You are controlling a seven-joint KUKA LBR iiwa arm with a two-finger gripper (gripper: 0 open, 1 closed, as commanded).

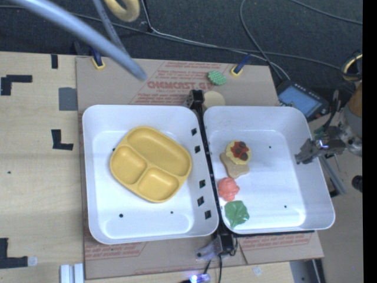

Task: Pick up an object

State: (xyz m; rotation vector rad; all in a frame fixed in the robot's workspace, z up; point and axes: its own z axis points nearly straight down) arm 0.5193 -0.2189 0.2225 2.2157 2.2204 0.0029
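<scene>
Hanging over the right rim of the right bin, the gripper reaches in from the arm's wrist at the edge of the view. Its dark tips point toward the bin's interior, but the view is too small and blurred to tell whether they are spread or pressed together. Nothing can be seen between them.

All the loose objects lie well apart from the gripper, across the bare white floor, against the far side of that bin next to the black divider joining the two bins. Farthest across and roughly level with the gripper sits a tan pastry with red and dark topping. Just below it, touching or nearly touching, is a pink rounded piece, and below that a green leaf-shaped piece near the bin's lower corner.

Beyond the divider, still farther from the gripper, the left bin holds a yellow divided plate with three compartments, lying flat and turned at an angle.

Outside the bins, on the brown cardboard sheet beneath them, a small green textured object rests above the divider's upper end, well away from the gripper.
</scene>
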